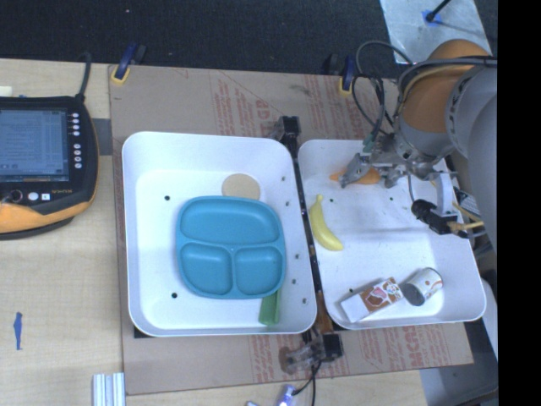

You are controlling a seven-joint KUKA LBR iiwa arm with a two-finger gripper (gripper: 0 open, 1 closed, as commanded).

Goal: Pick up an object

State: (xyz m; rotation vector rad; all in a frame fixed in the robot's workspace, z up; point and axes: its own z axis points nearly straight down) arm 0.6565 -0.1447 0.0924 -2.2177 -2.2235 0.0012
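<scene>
end effector (365, 169) at bin (382, 321) far edge

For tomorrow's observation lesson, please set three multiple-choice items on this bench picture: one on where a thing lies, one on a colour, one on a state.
1. Where does the banana lie?
A. On the blue tray
B. In the right bin, near its left wall
C. On the bench outside the bins

2. What colour is the divided tray in the left bin?
A. Red
B. Blue
C. Yellow

3. How does the small cup in the right bin stand?
A. Upright
B. Stacked on the banana
C. Tipped on its side

Answers: 1 B, the banana rests just inside that bin's left wall. 2 B, the tray is light blue. 3 C, its dark mouth faces sideways.
</scene>
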